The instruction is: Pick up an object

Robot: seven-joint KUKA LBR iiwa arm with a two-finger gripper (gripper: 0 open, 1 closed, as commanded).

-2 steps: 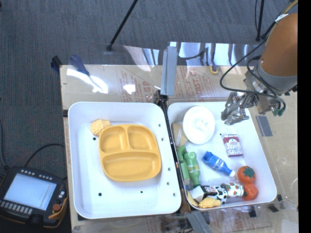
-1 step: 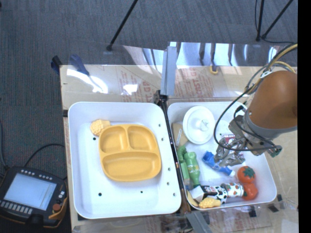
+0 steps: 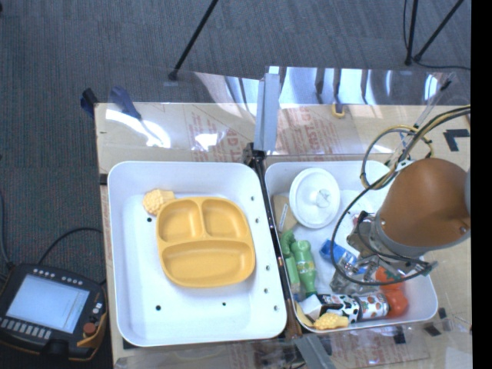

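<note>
The arm's orange band and wrist (image 3: 424,202) hang over the right bin (image 3: 373,167), reaching down into its right half. My gripper (image 3: 361,271) sits low among the objects there, largely hidden under the wrist. Around it lie a blue item (image 3: 335,250), an orange-red item (image 3: 393,300) and a black-and-white spotted toy (image 3: 355,309). A white round lid with a knob (image 3: 315,197) rests at the bin's back. Green bottles (image 3: 300,261) lie along its left wall. A small yellow piece (image 3: 330,321) sits at the front edge.
The left bin (image 3: 131,283) holds a yellow divided plate (image 3: 205,241) and a small yellow piece (image 3: 157,200) at the plate's back left corner. A grey upright post (image 3: 266,114) stands behind the divider between the bins. Cables (image 3: 392,148) loop above the right bin.
</note>
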